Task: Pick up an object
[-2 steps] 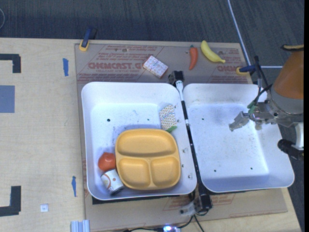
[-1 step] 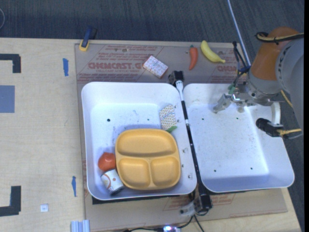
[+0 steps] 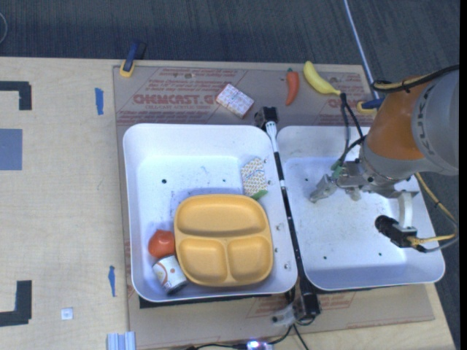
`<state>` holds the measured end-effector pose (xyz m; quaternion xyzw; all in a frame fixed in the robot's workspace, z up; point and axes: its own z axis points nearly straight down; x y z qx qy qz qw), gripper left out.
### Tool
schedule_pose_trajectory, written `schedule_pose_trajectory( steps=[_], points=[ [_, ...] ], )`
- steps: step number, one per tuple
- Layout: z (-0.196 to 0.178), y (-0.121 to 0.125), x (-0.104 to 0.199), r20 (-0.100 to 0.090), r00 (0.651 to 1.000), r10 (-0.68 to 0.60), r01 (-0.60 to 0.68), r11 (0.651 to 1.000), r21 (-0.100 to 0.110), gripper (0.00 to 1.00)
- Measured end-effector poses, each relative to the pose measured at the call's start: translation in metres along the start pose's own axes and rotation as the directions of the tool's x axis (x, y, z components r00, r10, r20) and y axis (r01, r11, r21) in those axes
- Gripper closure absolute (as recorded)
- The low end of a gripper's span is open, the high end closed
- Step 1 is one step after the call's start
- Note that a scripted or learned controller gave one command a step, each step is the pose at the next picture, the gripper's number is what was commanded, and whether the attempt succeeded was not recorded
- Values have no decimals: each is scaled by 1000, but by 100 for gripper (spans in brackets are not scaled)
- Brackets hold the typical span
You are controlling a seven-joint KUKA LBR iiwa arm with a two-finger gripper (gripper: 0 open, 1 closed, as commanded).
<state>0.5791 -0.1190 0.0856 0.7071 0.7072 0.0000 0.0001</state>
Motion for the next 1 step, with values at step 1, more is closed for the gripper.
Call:
schedule_pose_trajectory(
  steps=[1],
  points=[
    [0,88,-27,1,1000,-1,1,1000,-2,0]
  ],
)
